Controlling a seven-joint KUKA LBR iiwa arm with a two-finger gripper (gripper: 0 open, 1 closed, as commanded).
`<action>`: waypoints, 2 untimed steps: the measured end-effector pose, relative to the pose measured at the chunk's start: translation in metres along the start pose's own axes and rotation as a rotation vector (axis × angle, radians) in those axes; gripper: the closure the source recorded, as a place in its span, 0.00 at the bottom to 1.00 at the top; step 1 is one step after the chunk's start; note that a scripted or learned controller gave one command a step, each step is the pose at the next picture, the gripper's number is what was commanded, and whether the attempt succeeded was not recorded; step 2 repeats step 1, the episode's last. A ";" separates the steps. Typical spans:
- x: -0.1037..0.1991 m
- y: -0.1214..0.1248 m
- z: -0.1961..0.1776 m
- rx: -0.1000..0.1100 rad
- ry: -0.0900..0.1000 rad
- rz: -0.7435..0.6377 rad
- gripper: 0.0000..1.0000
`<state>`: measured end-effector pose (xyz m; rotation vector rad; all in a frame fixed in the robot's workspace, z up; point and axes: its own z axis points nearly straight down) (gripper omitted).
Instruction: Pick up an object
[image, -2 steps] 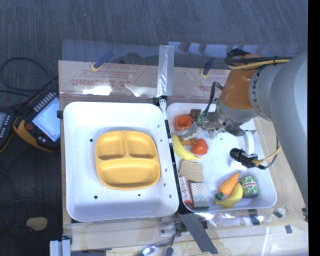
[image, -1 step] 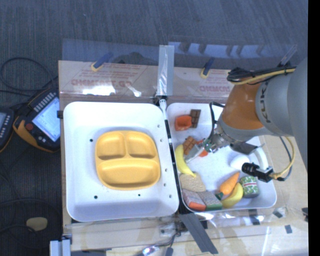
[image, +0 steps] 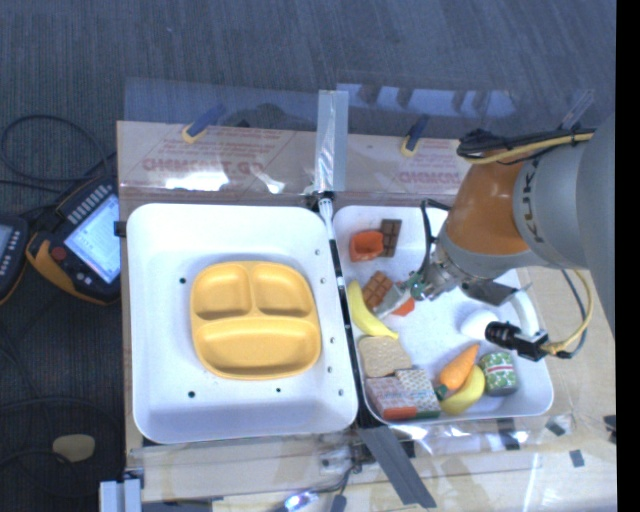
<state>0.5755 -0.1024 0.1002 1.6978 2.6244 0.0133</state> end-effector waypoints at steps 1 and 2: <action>0.066 0.084 -0.082 0.016 0.009 0.052 1.00; 0.066 0.084 -0.082 0.016 0.009 0.052 1.00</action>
